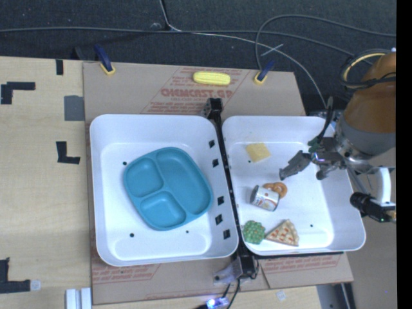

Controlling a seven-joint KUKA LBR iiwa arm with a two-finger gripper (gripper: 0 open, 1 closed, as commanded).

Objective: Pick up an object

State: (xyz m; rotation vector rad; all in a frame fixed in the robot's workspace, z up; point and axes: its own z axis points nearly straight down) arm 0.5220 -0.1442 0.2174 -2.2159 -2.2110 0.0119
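Your end effector point(302, 164) is hovering inside the right bin point(335, 240), and you cannot tell its state from here. The small can point(264, 198) is lying just below it, touching a pretzel point(276, 188), so you are risking a nudge rather than a pick. Red print on the cardboard point(187, 95) stays unreadable.

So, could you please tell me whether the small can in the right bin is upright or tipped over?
Tipped over: the can lies on its side on the right bin floor, one round end facing the camera.
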